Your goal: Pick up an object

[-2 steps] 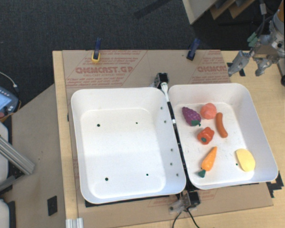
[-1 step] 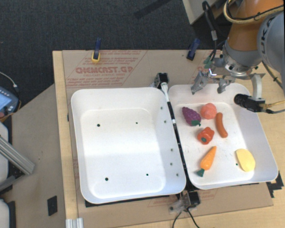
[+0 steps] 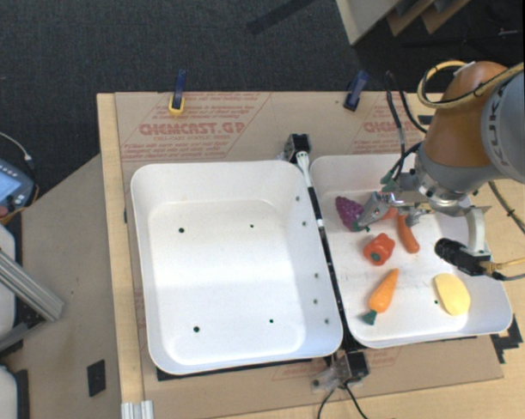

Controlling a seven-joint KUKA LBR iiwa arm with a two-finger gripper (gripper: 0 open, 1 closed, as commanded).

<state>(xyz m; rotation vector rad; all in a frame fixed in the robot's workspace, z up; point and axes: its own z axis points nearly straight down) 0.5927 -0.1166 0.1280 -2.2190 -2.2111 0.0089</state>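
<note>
Task status, judged from the present layout: pick not completed, nothing seen lifted. Nearest the camera in the right-hand shallow white plastic bin (image 3: 498, 312): orange plastic toy carrot with green top (image 3: 382, 293) lying flat on the floor of the bin, and pale yellow rounded toy fruit (image 3: 453, 294) beside it toward the right wall. Further in: small red toy pepper with green stem (image 3: 378, 248), then slim orange toy carrot-like piece (image 3: 407, 234) and purple toy grape bunch (image 3: 349, 212), all resting on the bin floor. Tool (image 3: 398, 204) positioned low over this far group, just beside the purple bunch and directly above the slim orange piece; opening width not determinable from this angle, and no object visibly between the fingers. Remaining steps, as estimated: close on one item, raise clear of the bin. Left-hand shallow white plastic bin (image 3: 149, 277) alongside, its floor showing four dark dots. Both bins seated on the brown cardboard-covered surface (image 3: 225, 124) printed with red lettering, held at the far edge by blue and yellow clamps (image 3: 178, 94). Beyond the surface: dark carpeted floor (image 3: 110, 38) and light-coloured furniture (image 3: 393, 6) at the far right.
</note>
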